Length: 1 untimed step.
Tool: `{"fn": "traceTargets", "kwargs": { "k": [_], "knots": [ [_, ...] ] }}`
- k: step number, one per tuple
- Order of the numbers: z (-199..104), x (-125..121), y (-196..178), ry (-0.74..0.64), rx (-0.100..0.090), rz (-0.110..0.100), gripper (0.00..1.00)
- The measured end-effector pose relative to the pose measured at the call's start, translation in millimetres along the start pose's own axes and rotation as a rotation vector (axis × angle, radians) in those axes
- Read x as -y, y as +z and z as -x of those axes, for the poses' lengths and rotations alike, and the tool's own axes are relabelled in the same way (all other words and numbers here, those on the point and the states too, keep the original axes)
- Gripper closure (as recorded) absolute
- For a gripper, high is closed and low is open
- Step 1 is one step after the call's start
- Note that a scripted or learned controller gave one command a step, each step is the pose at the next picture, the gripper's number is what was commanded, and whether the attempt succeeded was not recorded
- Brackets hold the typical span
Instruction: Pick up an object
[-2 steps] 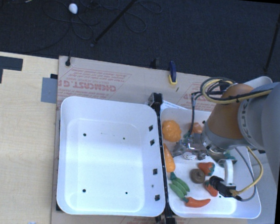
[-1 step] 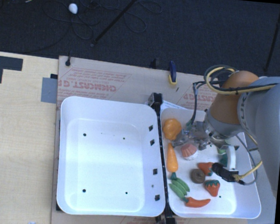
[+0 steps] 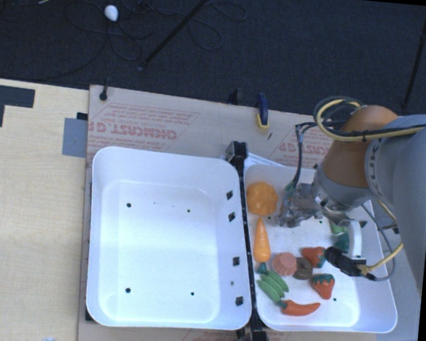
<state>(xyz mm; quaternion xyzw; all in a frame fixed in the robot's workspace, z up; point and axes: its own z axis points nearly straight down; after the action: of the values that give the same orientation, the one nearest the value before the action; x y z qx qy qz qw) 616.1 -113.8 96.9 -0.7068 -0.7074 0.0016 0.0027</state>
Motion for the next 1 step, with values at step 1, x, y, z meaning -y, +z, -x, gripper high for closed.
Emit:
{"fn": "traceTargets", "kwargs": {
  "k": [1],
  "knots": [
    [0.1, 0.0, 0.2, 0.000, 0.000, 0.000, 0.00]
  ]
}}
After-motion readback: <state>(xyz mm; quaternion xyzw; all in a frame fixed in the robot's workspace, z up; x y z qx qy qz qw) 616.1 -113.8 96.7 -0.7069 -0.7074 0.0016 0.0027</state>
